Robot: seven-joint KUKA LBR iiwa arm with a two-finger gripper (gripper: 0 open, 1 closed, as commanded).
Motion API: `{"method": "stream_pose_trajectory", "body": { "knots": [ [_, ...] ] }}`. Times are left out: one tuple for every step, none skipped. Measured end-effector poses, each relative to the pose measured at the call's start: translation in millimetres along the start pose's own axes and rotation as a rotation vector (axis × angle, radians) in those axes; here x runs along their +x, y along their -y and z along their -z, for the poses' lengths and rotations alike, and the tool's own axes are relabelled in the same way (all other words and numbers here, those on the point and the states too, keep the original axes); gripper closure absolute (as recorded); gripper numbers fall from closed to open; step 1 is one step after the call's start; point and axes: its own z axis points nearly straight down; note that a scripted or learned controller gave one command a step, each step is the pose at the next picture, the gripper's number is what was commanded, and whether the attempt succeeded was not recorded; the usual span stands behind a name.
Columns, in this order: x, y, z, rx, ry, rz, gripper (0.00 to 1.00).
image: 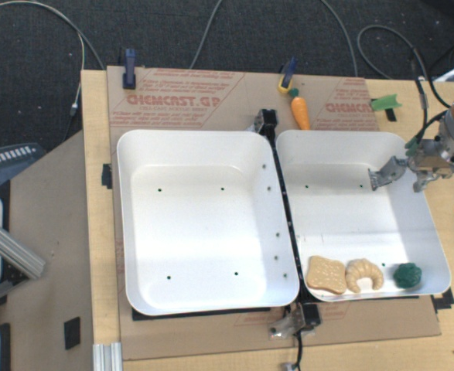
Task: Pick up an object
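Nearest, along the right bin's (412, 207) 6 o'clock edge, three things lie in a row — a tan slice of toast (325, 274), a pale croissant (363, 275) touching it, then a dark green ball (407, 275) just beside, towards 3 o'clock. The left bin (134, 207) sits alongside. Farther back, at the right bin's 2 o'clock corner, the claw (403, 173) hangs over the rim with its fingers spread, pinching nothing. Beyond, on the desk (172, 99) at 12 o'clock, an orange carrot (300, 113) lies outside the bins — near a blue clamp (288, 74).
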Motion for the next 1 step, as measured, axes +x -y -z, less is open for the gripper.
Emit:
{"method": "stream_pose_trajectory", "body": {
  "knots": [
    [-5.9,10.0,-112.2,0.008,-0.002,-0.001,0.0]
  ]
}}
